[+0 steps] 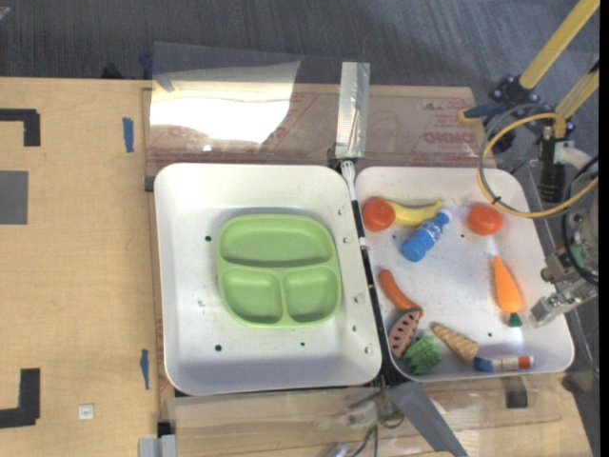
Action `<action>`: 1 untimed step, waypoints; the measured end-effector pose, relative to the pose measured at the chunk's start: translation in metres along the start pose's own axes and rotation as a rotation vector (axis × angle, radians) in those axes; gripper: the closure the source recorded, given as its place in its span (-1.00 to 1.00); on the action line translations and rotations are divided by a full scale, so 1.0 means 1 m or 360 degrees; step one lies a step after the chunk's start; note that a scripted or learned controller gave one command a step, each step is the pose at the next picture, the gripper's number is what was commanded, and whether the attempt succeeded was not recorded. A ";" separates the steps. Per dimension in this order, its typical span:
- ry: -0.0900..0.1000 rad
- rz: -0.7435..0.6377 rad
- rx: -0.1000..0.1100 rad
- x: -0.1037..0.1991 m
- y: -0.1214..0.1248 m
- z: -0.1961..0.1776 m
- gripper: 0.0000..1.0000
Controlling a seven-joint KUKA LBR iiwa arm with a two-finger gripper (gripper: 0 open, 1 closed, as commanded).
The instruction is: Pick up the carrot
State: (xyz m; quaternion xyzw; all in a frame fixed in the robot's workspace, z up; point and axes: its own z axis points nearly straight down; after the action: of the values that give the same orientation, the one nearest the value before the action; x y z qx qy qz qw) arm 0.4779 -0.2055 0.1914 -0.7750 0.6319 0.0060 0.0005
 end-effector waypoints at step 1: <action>0.0023 -0.0148 0.0025 0.006 -0.016 -0.116 1.00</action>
State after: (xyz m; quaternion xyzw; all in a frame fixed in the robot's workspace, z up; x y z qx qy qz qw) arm 0.4959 -0.2093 0.3071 -0.8036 0.5952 -0.0047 0.0023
